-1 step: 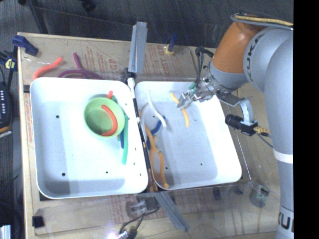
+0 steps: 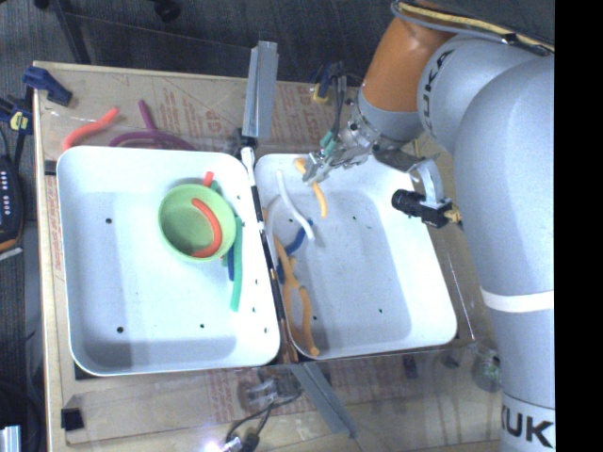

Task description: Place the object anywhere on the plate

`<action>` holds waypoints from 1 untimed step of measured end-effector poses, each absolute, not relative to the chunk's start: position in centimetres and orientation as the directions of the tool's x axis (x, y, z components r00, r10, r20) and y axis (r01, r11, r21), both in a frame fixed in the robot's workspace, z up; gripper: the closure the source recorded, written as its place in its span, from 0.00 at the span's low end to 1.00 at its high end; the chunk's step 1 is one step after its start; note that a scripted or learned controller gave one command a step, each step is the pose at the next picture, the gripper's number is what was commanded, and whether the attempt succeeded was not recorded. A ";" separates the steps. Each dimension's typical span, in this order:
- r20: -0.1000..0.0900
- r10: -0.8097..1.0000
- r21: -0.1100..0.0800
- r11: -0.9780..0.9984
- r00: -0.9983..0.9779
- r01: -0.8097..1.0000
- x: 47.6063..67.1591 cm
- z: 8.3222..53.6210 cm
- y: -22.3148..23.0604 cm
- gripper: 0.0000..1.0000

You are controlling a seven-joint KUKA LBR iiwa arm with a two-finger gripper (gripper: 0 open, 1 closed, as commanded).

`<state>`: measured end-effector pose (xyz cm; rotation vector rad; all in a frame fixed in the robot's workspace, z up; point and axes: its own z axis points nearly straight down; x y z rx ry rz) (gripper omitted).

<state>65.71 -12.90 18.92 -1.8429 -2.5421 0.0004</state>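
pincer [image 2: 318,168]: low over the far edge of the right bin [image 2: 415,290]; whether it is clenched or released cannot be told
yellow strip [image 2: 320,199]: thin, curved, lying just under the pincer; contact unclear
plate [image 2: 179,222]: round, green, in the left bin [image 2: 113,299]; an orange-red curved piece [image 2: 212,224] rests on it
clutter: a white bent tube [image 2: 294,210], a blue piece [image 2: 297,243] and orange strips [image 2: 300,314] along the right bin's left wall; a green strip [image 2: 236,276] beside the plate
counter [image 2: 188,102]: brown, flat; pink and orange strips [image 2: 113,130] behind the left bin
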 end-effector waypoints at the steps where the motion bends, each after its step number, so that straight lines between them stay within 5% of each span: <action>1: 0.001 0.950 -0.001 0.311 -0.311 0.950 65.7 18.9 -12.9 0.00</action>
